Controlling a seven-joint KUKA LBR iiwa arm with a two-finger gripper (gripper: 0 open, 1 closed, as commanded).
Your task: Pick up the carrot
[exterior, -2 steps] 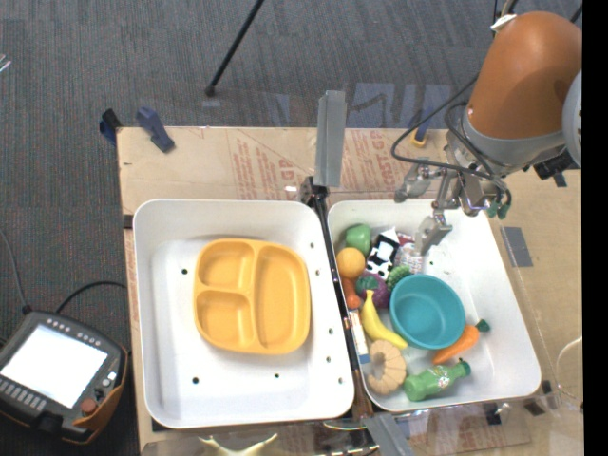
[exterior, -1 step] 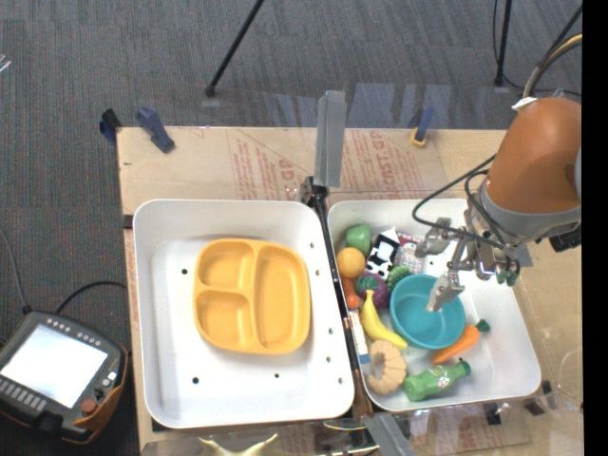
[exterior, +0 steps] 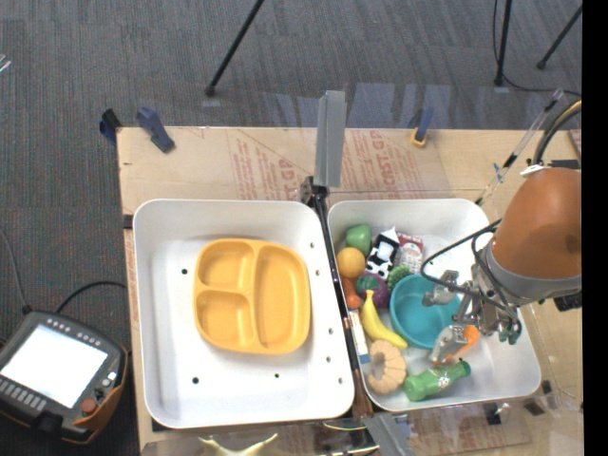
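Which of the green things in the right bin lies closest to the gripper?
The green bottle, lying on its side at the bin's near edge, just below the gripper. The green pear-like fruit sits far off, in the bin's far-left corner.

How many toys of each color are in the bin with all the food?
Counting those I can tell apart:
Yellow: 2, banana and lemon
Green: 2, pear and bottle
Orange: 1, carrot at the gripper
Teal: 1, bowl
Tan: 1, bread ring
Black and white: 1, cow-patterned toy
Total: 8
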